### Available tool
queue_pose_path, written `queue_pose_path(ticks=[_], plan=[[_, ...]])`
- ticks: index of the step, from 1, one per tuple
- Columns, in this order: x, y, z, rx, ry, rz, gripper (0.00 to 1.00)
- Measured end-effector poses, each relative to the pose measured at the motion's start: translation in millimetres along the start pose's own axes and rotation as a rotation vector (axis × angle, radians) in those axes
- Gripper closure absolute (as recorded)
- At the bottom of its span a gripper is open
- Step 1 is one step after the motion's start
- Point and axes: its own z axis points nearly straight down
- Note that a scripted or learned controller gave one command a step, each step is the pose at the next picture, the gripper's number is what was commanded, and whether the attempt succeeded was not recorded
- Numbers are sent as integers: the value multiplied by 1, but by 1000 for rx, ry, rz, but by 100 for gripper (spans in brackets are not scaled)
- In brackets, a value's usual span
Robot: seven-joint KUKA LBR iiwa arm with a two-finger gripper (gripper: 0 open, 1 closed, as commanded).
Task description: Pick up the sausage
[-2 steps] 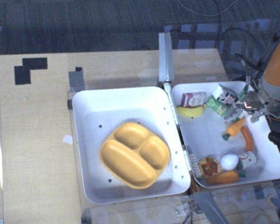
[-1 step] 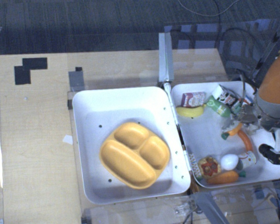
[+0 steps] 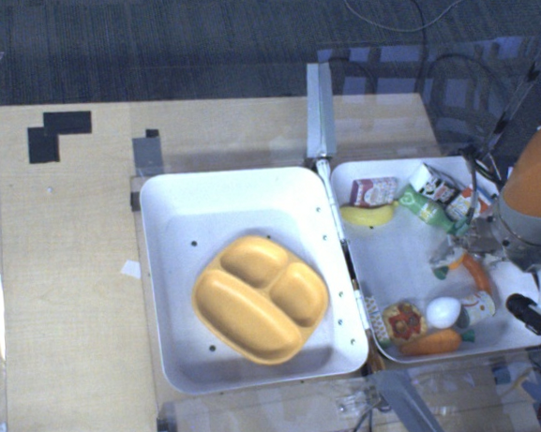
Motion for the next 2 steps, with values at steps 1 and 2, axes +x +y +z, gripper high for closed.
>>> queue_pose_path(ticks=[1, 2], plan=[[-1, 4, -15, -12, -3, -1, 100], [29, 23, -160, 4, 1, -373, 100]])
